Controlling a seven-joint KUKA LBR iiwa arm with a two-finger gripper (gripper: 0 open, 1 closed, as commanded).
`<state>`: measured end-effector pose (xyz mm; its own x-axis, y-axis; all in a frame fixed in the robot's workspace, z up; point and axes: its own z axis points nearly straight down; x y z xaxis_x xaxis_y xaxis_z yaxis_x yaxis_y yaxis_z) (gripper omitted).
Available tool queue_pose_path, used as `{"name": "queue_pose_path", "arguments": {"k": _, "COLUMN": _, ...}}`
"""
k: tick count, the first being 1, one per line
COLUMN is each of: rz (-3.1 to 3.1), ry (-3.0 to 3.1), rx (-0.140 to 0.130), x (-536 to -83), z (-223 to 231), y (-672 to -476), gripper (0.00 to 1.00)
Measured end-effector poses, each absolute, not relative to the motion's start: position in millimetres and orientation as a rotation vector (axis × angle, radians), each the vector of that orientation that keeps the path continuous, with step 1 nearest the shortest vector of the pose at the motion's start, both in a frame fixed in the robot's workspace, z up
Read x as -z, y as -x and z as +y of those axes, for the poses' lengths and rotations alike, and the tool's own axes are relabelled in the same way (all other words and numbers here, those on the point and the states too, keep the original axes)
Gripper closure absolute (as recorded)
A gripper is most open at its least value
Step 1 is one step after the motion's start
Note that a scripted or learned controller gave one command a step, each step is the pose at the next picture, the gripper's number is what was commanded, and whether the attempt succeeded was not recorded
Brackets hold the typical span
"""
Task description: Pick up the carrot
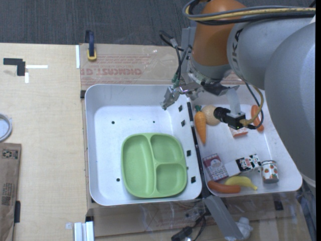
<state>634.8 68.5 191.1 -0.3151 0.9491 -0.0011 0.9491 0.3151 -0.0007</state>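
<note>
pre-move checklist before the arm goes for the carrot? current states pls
1. Target visible: the orange tapered carrot lies in the right white bin, by the wall between the bins. ok.
2. Two-finger gripper over target: it hangs above the left white bin's far right corner, left of the carrot. not ok.
3. Carrot between fingers: nothing there. not ok.
4. Finger opening: cannot tell.
5. Clutter near target: a round cream ball touches or nearly touches the carrot's thick end. not ok.
6. Green three-compartment plate apart from the carrot, in the left bin. ok.
</note>
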Motion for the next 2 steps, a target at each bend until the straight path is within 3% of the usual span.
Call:
{"name": "queue_pose_path", "arguments": {"k": 1, "rz": 2.579, "ry": -1.794, "rx": 0.004, "x": -191.2, "z": 12.3, "y": -636.5, "gripper": 0.0}}
{"name": "queue_pose_path", "arguments": {"k": 2, "rz": 2.556, "ry": -1.828, "rx": 0.003, "x": -190.8, "z": -3.2, "y": -569.5, "gripper": 0.0}}
